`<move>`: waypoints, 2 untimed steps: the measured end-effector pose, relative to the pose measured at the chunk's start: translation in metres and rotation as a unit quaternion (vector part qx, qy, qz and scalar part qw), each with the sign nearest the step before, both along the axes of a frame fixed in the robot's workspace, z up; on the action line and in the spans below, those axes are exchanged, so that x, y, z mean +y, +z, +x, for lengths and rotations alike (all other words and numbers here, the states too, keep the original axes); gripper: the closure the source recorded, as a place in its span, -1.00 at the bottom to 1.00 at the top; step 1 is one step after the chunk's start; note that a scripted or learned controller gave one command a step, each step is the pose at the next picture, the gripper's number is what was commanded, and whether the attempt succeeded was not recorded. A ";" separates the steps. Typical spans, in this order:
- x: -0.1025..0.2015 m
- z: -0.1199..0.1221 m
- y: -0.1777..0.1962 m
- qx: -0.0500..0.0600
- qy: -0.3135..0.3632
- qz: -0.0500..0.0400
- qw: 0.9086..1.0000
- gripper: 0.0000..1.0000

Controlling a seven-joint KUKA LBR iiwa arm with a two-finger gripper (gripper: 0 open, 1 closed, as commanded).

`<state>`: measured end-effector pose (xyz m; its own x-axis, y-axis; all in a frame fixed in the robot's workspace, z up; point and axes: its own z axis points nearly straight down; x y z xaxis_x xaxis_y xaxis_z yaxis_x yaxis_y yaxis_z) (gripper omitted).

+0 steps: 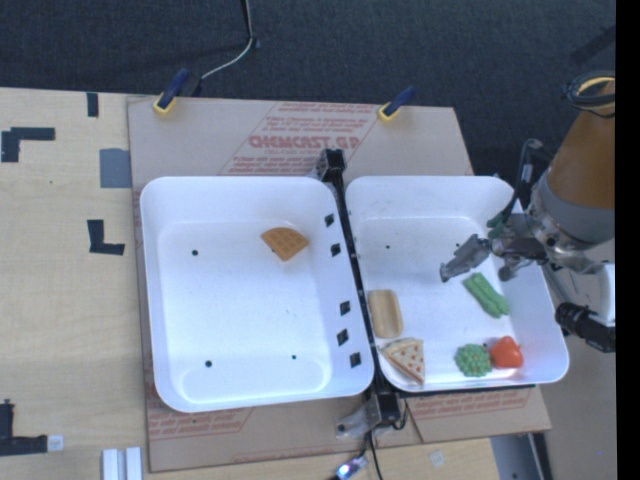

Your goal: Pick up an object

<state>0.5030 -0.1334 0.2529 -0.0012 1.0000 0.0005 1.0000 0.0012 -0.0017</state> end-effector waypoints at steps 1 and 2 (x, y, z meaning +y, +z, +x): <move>0.138 -0.015 0.019 -0.001 0.007 0.002 1.000 -1.00; 0.213 -0.019 0.192 -0.009 0.005 0.002 1.000 -1.00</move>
<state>0.4843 0.0792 0.4450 -0.0118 0.9999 0.0047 0.9998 0.0118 0.0163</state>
